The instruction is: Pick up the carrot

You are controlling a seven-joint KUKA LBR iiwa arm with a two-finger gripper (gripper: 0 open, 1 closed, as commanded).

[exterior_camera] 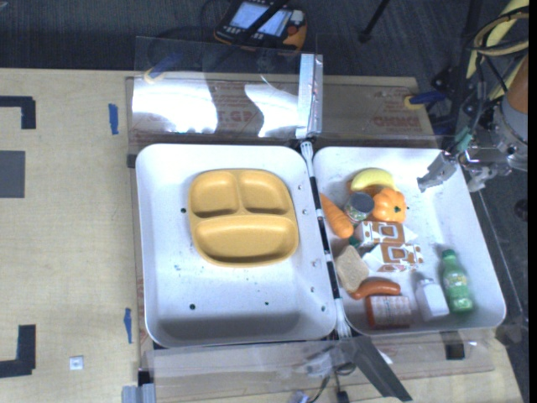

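In the right bin (482, 225), the carrot (336, 217) lies beside a can (362, 204) and bread (351, 268); jaws' state unclear

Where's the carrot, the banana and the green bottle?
carrot (336, 217): camera view, middle of its orange body.
banana (372, 177): camera view, middle of its yellow curve.
green bottle (456, 282): camera view, its body.

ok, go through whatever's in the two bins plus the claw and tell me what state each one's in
carrot: lying in right bin, not gripped
claw: above right bin's far edge, holding nothing
yellow tray: flat in left bin, nothing in its compartments
green bottle: on its side
banana: lying at the far side
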